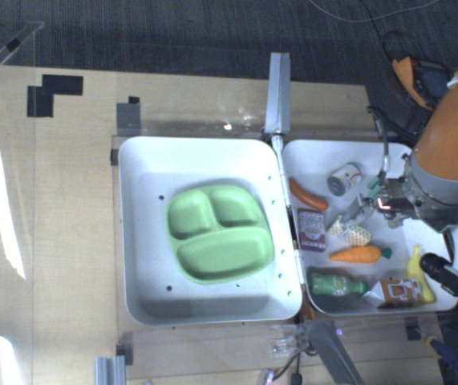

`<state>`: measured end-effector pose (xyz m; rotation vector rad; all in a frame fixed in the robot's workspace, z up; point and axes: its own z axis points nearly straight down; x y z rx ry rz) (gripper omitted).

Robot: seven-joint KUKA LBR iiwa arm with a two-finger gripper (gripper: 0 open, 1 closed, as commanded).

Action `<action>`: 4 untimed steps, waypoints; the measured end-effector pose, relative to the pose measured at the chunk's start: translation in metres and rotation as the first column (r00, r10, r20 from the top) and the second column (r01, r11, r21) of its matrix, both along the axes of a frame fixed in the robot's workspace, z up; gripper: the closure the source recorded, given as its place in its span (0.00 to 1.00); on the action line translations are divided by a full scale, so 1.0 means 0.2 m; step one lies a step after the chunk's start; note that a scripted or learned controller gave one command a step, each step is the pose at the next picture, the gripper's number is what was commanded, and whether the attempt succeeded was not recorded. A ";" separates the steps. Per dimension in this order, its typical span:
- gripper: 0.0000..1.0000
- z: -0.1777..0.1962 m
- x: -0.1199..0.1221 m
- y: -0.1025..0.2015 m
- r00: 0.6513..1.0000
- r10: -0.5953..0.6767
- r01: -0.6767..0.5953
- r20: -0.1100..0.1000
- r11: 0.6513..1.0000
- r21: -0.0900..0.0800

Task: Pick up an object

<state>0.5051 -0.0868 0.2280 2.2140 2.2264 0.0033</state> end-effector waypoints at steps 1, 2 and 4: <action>0.00 -0.52 -0.05 -0.06 1.000 0.017 -0.017 0.004 1.000 -0.001; 0.00 -0.69 -0.06 -0.19 0.998 0.055 -0.055 0.016 0.998 -0.004; 0.00 -0.69 0.06 -0.26 0.999 -0.043 0.043 0.010 0.999 -0.001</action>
